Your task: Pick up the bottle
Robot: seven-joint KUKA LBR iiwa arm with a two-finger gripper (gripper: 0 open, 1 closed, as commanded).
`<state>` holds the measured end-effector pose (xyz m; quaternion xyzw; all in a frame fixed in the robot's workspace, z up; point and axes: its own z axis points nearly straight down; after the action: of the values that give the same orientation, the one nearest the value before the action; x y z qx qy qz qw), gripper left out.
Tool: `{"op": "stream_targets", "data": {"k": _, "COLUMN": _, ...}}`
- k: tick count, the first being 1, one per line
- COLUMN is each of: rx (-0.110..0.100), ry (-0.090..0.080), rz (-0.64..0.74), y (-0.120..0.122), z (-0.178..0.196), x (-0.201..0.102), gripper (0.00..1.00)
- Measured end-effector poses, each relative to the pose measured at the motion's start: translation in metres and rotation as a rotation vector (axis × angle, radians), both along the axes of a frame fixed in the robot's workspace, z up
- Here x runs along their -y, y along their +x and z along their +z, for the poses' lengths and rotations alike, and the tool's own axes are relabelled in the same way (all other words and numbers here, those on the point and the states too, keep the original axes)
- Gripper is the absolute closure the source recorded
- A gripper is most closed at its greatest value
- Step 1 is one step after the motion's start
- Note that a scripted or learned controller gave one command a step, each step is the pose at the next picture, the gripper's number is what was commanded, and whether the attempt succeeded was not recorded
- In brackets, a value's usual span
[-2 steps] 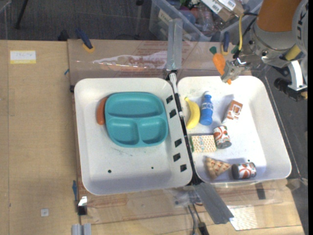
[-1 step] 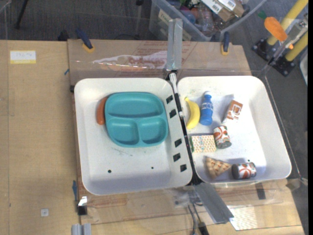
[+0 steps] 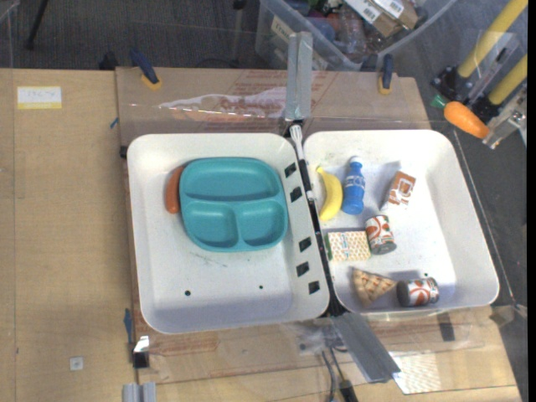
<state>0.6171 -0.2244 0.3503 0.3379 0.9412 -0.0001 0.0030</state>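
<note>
just right of the banana [image 3: 329, 195], almost touching it, lies the blue bottle [image 3: 354, 187], white cap pointing away from the camera, body flat on the floor of the right bin [image 3: 471, 216]. the banana itself hugs that bin's left wall, curved side toward the bottle.

further right of the banana, past the bottle, a small orange-and-white carton [image 3: 400, 189] sits tilted, well apart from both. below and right of the banana stands a red-and-white can [image 3: 380, 234], and just beside that can, straight below the banana, a pale patterned packet [image 3: 348, 245] lies flat. lower still from the banana, a tan wedge [image 3: 371, 285] rests near the bin's front wall, with a second can [image 3: 418, 291] on its side to the wedge's right.

left of the banana, across the seam between the bins, the left bin [image 3: 167, 308] holds a teal divided tray [image 3: 232, 203]. something orange [image 3: 172, 193] peeks out from under the tray's edge farthest from the banana, too hidden to name.

up and behind the banana, off the bench, a clear tub [image 3: 423, 11] is heaped with mixed clutter.

nothing is touching the bottle. as for the gripper, spread or pressed together, i cannot tell.
</note>
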Motion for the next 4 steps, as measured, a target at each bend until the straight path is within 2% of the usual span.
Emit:
{"op": "stream_targets", "data": {"k": 1, "rx": 0.000, "ry": 0.001, "rz": 0.014, "y": -0.031, "z": -0.020, "x": -0.062, "gripper": 1.00}}
{"op": "stream_targets", "data": {"k": 2, "rx": 0.000, "ry": -0.001, "rz": 0.395, "y": -0.052, "z": -0.061, "x": 0.000, "gripper": 1.00}}
{"op": "stream_targets", "data": {"k": 3, "rx": 0.003, "ry": -0.008, "rz": 0.950, "y": -0.047, "z": -0.024, "x": -0.001, "gripper": 1.00}}
{"op": "stream_targets", "data": {"k": 4, "rx": 0.002, "ry": -0.010, "rz": 1.488, "y": -0.019, "z": -0.030, "x": -0.014, "gripper": 1.00}}
